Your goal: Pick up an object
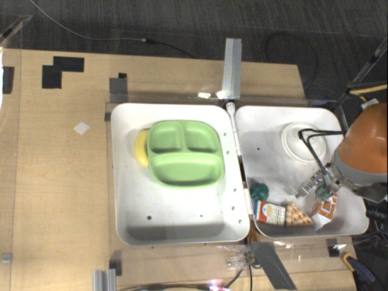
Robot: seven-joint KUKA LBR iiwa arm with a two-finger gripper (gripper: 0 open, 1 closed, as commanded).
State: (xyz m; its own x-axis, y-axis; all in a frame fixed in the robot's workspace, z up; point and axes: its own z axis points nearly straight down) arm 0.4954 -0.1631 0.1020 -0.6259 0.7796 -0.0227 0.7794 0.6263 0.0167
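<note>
Reaching in from the right, the arm [364, 147] hangs low over the right bin [267, 126], its orange band above the bin's right wall and the gripper [316, 185] angled down toward the clutter along the near edge. That clutter is where the likely targets lie: a snack box [270, 213] flat on the bin floor, a small teal object [259, 191] just beside it on the left, some crackers [298, 214] touching the box on the right, and an orange-and-white packet [325, 208] just under the gripper. Whether the jaws are open or closed I cannot tell; the metal parts at the tip blur together, and nothing can be seen clamped between them. A white plate [292, 142] rests farther back in the same bin, apart from the pile. The left bin [176, 217] holds a green tray [183, 152] with a yellow thing [140, 148] tucked against its left side, both well away from the arm. Judged from this, the pick is not yet done: every item sits on a bin floor, none lifted. The approach looks close to complete, with closing on something and raising it clear of the surface left to do.
</note>
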